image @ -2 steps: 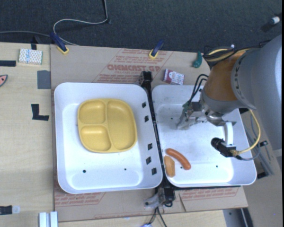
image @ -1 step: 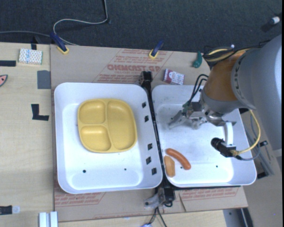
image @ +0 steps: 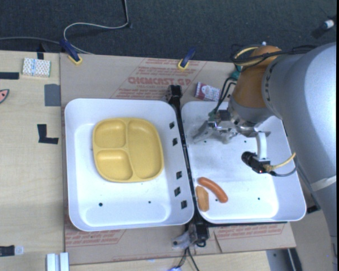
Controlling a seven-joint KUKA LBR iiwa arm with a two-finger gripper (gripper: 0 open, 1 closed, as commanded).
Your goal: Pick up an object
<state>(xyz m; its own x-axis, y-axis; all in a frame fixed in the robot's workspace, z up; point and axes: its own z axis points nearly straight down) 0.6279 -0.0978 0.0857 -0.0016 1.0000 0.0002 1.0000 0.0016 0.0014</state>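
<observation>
Sausages [image: 212,188] lie near end effector [image: 200,133], whose finger state I cannot tell.

Two orange sausages [image: 213,189] lying flat, touching, front-left corner of right bin [image: 271,210].

From my seat I see the grey arm [image: 313,112] reaching in from the right, its orange band [image: 250,86] just above the wrist. The end effector [image: 206,130] points left and sits low (I can't judge its grip), with nothing visible between its tips.
</observation>
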